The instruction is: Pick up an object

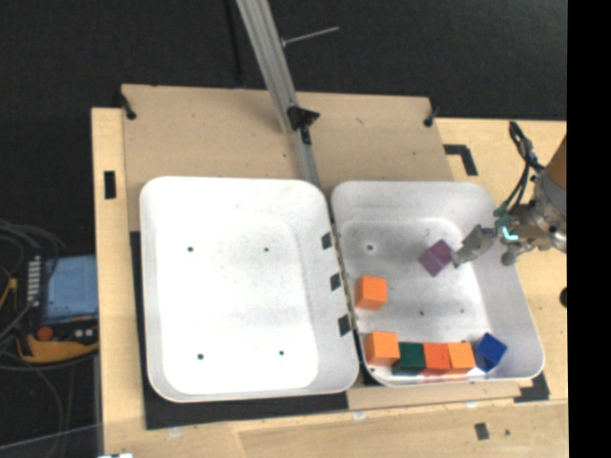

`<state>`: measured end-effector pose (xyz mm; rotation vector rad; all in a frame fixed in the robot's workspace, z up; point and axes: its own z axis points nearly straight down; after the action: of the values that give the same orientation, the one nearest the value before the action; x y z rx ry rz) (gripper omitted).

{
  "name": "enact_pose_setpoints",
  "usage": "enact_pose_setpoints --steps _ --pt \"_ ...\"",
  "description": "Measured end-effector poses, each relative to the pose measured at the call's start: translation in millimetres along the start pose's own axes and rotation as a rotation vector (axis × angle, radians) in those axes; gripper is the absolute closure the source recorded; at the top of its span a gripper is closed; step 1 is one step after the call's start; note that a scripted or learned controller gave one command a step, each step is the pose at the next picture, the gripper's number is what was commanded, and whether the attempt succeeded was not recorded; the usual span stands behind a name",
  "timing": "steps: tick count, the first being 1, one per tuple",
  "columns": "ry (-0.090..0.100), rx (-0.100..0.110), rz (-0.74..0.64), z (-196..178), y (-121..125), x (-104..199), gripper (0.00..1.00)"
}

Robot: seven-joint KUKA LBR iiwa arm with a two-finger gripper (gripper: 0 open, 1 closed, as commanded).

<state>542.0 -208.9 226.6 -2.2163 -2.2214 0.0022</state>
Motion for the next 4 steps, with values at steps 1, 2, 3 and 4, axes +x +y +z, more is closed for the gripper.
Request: enact_pose_setpoints --steps 1,2,3,4 --pt "-0.001 -0.005 -0.001 -3 1 0 0.00" --pt "-0.002 0.001 0.002 50 11 0 0.00" --pt "-0.003 0.000 0.004 92 11 0 0.00" --pt "-0.005 -0.007 0.005 129 12 -2 0.00"
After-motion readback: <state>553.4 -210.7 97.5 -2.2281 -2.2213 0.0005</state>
